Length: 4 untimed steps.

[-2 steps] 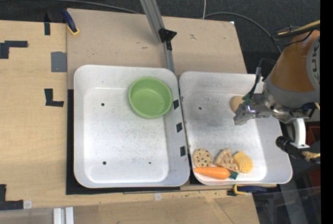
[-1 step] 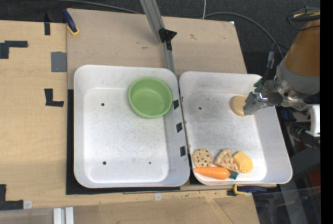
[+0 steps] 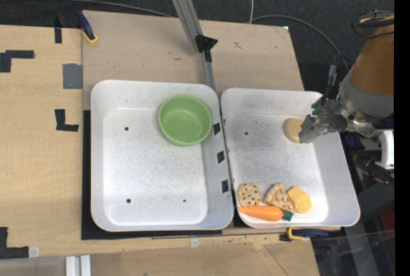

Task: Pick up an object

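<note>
Bench (image 3: 147, 50) — no legible writing; pincer (image 3: 306, 130) beside tan object (image 3: 292, 130).

My table (image 3: 38, 140) is pale wood, marked on its left part with dark tape pieces (image 3: 62, 120) and a grey patch (image 3: 72, 75). A brown board (image 3: 147, 44) lies on it toward the back, with a blue and yellow clamp (image 3: 87, 28) at the board's left corner. On the board sit two shallow white bins, touching along their inner edges: the left bin (image 3: 115, 159) and the right bin (image 3: 333, 159). A grey metal bar (image 3: 182, 2) slants down across the board to the seam between them.
</note>
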{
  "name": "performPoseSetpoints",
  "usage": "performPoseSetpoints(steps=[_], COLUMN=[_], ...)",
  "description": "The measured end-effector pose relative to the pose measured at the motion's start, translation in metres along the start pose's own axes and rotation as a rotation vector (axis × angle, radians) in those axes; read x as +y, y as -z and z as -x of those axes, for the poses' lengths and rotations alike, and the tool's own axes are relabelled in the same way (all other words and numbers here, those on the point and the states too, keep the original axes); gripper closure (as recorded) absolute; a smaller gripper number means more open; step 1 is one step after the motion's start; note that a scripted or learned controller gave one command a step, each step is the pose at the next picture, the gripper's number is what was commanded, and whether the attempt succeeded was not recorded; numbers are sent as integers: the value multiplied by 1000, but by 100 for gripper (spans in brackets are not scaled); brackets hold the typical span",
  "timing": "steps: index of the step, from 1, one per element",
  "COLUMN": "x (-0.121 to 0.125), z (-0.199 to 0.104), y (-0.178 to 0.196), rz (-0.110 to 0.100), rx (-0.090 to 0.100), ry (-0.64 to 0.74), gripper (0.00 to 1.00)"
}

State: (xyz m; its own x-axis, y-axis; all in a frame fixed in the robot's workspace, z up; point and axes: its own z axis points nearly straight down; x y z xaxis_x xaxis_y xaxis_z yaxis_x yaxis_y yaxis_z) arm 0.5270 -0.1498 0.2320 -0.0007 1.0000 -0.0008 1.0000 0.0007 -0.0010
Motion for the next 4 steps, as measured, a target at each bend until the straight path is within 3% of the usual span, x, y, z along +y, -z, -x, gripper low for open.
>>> performPoseSetpoints(steps=[3,4], x=[36,65], z=[-159,-213], y=[11,7], rz=[-1,0], rx=[2,3], ry=[6,6], gripper=[100,100])
